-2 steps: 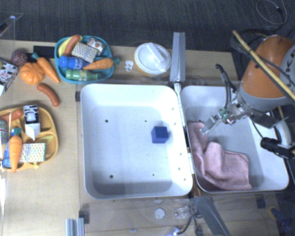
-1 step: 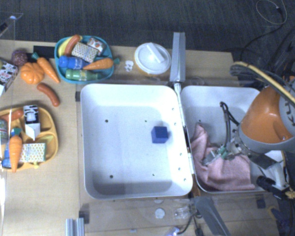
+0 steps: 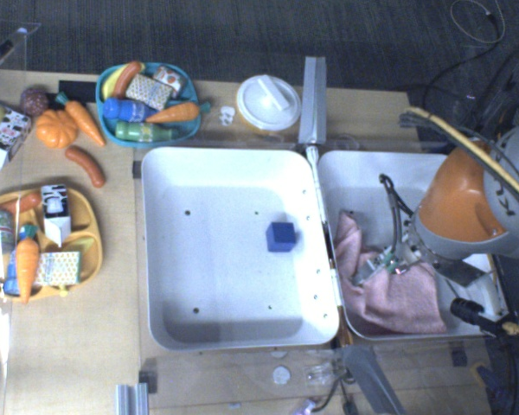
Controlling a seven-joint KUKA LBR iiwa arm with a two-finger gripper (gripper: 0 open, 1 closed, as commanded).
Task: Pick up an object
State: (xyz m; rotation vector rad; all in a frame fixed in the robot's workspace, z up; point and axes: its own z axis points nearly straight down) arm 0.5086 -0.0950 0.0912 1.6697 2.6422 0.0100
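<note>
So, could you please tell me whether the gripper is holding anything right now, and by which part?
It cannot be told. The gripper is down on the pink cloth in the right bin, but no grasp is visible.

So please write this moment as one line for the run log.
arm: over right bin | tool: down at pink cloth | blue cube: left bin, untouched | grasp: unclear

Bench (image 3: 69, 353) with two white bins (image 3: 233, 249)

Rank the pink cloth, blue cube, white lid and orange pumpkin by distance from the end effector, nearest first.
1. Pink cloth, right bin, under the end effector.
2. Blue cube, left bin.
3. White lid, behind the bins.
4. Orange pumpkin, far left.
</note>
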